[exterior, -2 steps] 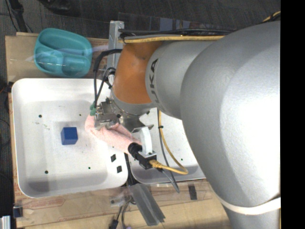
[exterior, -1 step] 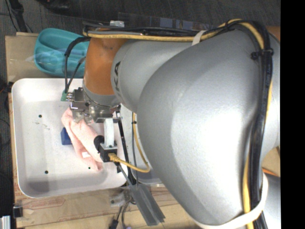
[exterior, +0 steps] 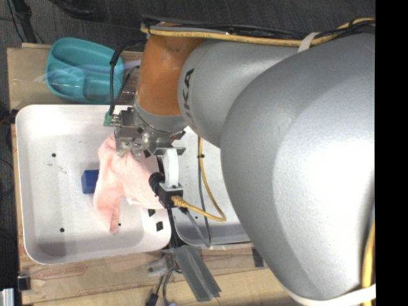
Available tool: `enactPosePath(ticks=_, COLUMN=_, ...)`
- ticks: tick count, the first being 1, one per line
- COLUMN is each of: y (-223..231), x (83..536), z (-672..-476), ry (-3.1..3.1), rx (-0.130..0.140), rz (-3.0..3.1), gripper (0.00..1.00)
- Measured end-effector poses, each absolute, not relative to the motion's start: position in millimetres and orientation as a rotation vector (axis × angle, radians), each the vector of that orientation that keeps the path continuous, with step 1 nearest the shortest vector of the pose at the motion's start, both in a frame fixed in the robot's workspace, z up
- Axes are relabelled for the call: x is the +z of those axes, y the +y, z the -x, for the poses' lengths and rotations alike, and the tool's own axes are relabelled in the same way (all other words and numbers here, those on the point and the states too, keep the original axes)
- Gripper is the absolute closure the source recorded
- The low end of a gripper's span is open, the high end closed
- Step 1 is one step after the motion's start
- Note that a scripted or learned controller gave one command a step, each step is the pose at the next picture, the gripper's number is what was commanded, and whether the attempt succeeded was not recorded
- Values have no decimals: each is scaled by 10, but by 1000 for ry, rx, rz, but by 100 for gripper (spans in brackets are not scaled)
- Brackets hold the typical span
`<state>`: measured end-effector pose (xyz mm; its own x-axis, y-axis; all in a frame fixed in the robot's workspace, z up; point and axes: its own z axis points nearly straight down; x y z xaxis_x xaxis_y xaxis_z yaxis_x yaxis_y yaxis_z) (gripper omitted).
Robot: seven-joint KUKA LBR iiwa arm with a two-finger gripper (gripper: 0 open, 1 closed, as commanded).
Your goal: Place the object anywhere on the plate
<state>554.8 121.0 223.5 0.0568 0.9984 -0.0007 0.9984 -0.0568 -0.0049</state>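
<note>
The big grey KUKA arm (exterior: 293, 145) takes up most of the right side of the view, a fat rounded housing that covers nearly all of the right-hand bin. Above the wrist sits its orange band (exterior: 162, 69), and from there the wrist drops down toward the bench. A yellow cable (exterior: 207, 212) loops off it just beside the bin's edge.

Next biggest is the shallow white plastic bin on the left (exterior: 38, 171), sitting on the wooden bench (exterior: 57, 276). A sliver of the second white bin (exterior: 217, 234) peeks out under the arm.

Then the teal plastic scoop-shaped container (exterior: 80, 69), resting on the bench just past the far rim of the left bin, outside it.

Inside the left bin is a crumpled pale pink cloth (exterior: 118, 183), bunched up and trailing toward the near wall. Its top end runs right up under the two-finger gripper (exterior: 137, 142), which hovers at the bin's far right area. The wrist hardware hides the fingers, so I honestly can't tell if they're apart, together, or pinching the cloth.

Smallest thing: a little blue block (exterior: 89, 182), lying on the bin floor just beside the cloth's left edge. Can't make out any plate from this angle.
</note>
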Motion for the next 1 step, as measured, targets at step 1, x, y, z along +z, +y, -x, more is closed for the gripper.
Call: enactPosePath(ticks=1, y=899, x=2212, z=-6091, ry=-2081, rx=8, rz=2349, gripper=100)
